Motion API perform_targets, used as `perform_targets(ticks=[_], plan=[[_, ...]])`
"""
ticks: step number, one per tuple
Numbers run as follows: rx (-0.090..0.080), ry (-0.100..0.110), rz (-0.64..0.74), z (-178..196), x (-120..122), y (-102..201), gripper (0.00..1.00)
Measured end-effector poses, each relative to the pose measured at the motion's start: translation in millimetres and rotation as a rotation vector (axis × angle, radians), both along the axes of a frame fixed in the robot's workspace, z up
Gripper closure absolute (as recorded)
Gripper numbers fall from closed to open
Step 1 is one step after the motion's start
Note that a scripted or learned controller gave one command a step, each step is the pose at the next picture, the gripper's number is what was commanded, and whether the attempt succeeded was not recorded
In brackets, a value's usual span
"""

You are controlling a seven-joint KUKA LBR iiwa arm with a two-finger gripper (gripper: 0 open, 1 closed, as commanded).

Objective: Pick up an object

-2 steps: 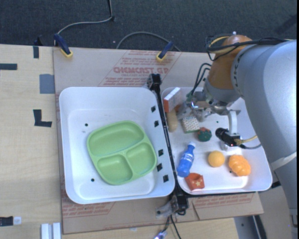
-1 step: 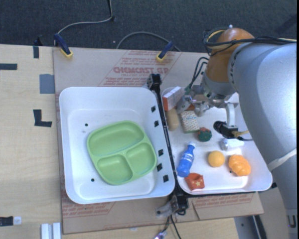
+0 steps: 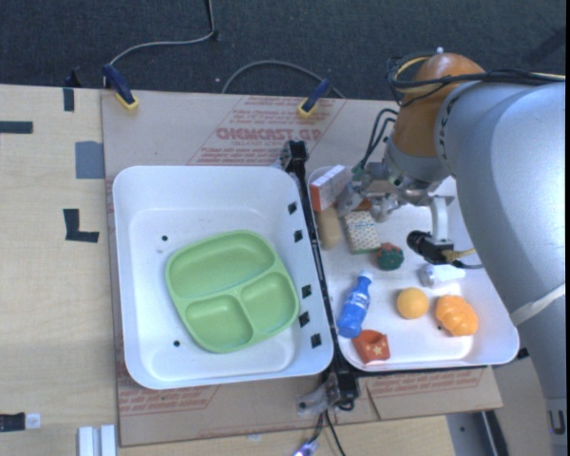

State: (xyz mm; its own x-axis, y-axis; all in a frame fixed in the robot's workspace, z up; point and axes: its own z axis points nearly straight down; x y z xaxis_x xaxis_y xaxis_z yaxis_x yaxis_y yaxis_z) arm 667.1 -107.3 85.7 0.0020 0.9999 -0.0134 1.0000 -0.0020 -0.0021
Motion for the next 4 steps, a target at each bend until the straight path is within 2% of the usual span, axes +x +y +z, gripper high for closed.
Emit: perform_targets(ticks=[1,2,3,4], plan=[[0.010,-0.002,0.003,0,1,-5,0.00],[0.011,-0.005,0.003,1,-50,-6,0.00],[0.008,0.001,0.004,0,1,-3,0.00],[0.008,0.003,0.005,9,0,-2,1.00]])
